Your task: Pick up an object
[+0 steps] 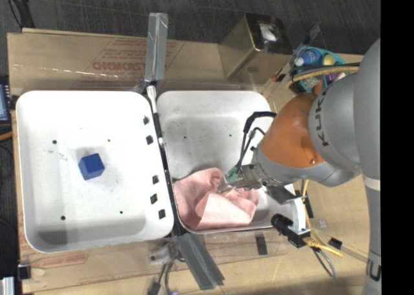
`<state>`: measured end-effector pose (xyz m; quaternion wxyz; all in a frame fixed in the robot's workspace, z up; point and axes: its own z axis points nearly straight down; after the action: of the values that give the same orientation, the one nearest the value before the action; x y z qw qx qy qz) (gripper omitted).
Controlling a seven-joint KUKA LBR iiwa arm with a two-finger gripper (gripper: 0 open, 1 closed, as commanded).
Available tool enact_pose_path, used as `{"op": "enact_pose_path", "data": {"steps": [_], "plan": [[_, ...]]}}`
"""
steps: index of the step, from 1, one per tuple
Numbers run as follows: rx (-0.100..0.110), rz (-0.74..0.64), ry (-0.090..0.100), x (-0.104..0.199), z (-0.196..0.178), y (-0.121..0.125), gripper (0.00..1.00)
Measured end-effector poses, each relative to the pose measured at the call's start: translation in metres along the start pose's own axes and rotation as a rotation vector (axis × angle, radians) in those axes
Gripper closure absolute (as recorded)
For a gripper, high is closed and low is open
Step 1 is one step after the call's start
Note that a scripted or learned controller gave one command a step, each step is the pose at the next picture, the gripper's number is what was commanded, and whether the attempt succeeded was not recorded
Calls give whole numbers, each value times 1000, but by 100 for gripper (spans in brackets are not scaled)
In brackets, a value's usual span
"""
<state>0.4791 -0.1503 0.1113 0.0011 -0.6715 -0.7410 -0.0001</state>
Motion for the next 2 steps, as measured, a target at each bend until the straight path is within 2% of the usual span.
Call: {"op": "enact_pose_path", "data": {"steps": [1, 2], "plan": [[0, 0, 0, 0, 0, 0, 0], [0, -27, -1, -10, 20, 22, 0]]}}
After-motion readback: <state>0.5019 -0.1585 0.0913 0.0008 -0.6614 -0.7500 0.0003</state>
